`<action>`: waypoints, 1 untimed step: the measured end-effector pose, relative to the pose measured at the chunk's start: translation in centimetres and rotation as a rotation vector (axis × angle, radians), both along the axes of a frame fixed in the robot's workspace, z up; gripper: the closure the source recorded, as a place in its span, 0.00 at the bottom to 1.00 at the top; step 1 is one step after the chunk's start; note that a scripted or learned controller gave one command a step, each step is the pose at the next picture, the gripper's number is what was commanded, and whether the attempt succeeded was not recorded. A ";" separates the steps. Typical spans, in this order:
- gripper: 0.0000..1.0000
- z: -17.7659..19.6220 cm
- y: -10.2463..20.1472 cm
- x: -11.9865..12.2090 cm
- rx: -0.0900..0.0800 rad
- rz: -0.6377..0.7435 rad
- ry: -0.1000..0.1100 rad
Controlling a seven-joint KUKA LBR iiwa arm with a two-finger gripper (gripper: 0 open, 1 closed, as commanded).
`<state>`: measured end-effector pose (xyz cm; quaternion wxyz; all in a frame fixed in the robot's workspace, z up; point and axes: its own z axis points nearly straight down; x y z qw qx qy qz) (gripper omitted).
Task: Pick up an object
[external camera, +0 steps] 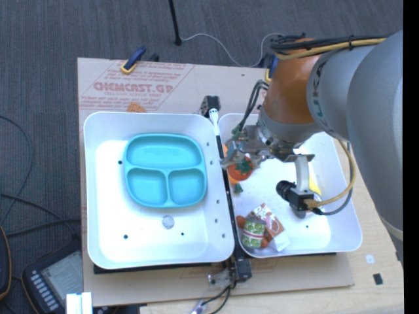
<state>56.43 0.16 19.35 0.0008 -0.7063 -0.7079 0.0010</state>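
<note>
Jaws' state impossible to tell. Just below them, an orange toy [242, 169]. Best to centre over it, then descend squarely.

Turquoise tray [165, 170], white bins [111, 241], orange-banded grey arm [340, 64].

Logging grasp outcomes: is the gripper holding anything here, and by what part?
Cannot be told. The gripper is low in the right bin, right at a small orange object, but the wrist hides any contact.
</note>
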 end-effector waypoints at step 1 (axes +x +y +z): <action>1.00 0.9 0.0 0.0 0.000 0.000 0.001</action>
